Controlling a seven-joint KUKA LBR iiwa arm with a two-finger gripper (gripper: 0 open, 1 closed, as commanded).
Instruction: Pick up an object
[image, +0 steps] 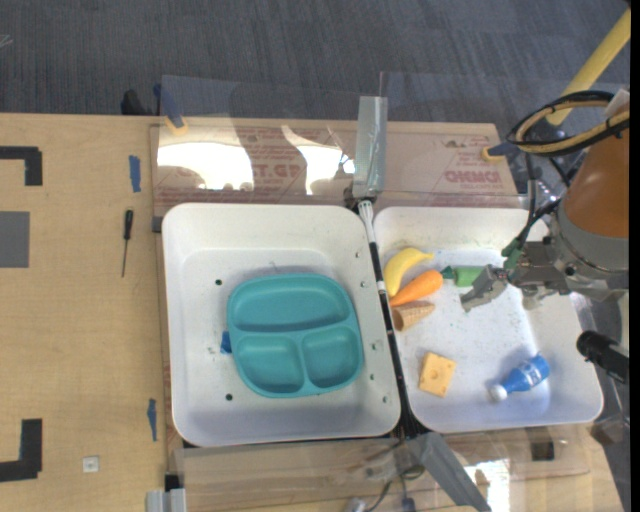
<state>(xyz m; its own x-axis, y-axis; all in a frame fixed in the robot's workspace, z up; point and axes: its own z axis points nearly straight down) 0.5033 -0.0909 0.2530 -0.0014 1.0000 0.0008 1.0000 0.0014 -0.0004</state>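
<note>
Robot arm's two-finger gripper (484, 288) reaches into the right-hand shallow white bin (560, 400).
Jaws apart, empty, beside the orange plastic carrot (418, 285); closing comes next.

overhead slanted view, both bins (180, 330)

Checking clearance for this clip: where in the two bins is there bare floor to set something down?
Left bin: bare margin around the teal tray, widest along the far side. Right bin: open floor between the cheese wedge, blue bottle and gripper. Crowded by the divider: banana, carrot, bread piece.
</note>
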